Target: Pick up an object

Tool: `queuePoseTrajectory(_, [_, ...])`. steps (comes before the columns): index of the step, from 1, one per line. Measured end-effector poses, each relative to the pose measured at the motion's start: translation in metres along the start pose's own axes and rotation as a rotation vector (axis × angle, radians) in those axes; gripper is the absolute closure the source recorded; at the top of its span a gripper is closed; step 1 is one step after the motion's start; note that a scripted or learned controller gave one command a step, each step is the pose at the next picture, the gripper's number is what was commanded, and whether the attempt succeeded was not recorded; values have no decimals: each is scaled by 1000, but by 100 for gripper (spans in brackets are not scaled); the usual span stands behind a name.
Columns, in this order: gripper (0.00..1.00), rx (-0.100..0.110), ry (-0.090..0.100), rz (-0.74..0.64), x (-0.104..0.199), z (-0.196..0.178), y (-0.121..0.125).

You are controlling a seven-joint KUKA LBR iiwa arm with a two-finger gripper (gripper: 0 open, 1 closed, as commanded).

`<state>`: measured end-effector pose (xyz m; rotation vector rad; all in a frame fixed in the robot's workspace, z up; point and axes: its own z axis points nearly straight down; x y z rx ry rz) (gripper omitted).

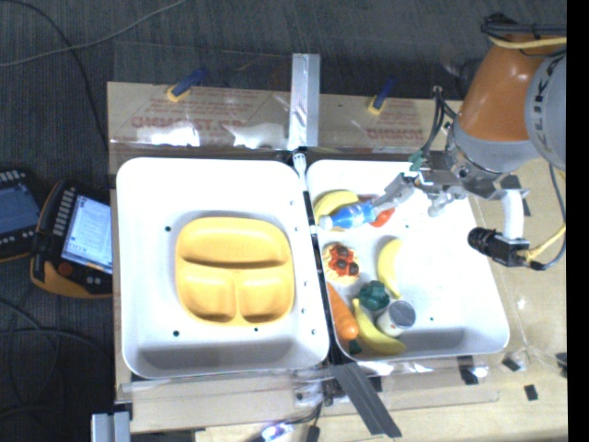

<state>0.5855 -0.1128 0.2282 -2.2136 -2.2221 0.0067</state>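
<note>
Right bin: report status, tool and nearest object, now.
Tool low over right bin, beside blue bottle; grip state unclear. Nothing seen held. Bananas, carrot crowd the left wall.

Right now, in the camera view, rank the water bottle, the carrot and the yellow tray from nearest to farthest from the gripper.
1. Water bottle, right bin, just left of the gripper.
2. Carrot, right bin's lower left corner.
3. Yellow tray, left bin, across the divider.

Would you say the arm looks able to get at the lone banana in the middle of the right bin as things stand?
Probably yes. The banana lies apart on the bare floor of the right bin, nothing on top of it, and the gripper hangs just above and behind it, near the blue bottle.
</note>
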Motion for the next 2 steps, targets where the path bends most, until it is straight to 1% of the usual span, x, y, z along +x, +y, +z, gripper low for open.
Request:
queuePoseTrajectory(1, [0, 0, 2, -223, -24, 120, -20])
queuePoseTrajectory(2, [0, -12, 1, -161, -44, 138, -38])
